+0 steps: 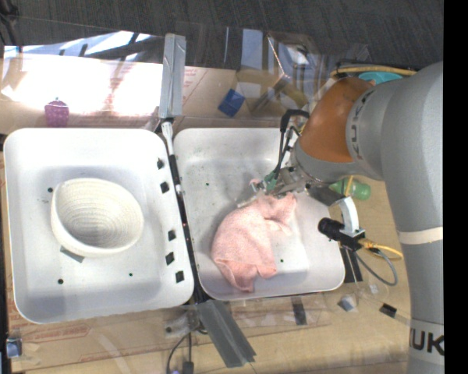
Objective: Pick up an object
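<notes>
Gripper (277, 184) meets the pink cloth's (249, 244) upper edge in the right bin (218, 150). Finger state: cannot tell. Cloth not yet lifted.

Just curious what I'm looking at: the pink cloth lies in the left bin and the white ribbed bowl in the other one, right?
Not quite. The camera view shows the crumpled pink cloth in the right white bin; the white ribbed bowl sits in the left bin.

Crumpled pink cloth (252, 240) lies in the right bin's (218, 154) front half
</notes>
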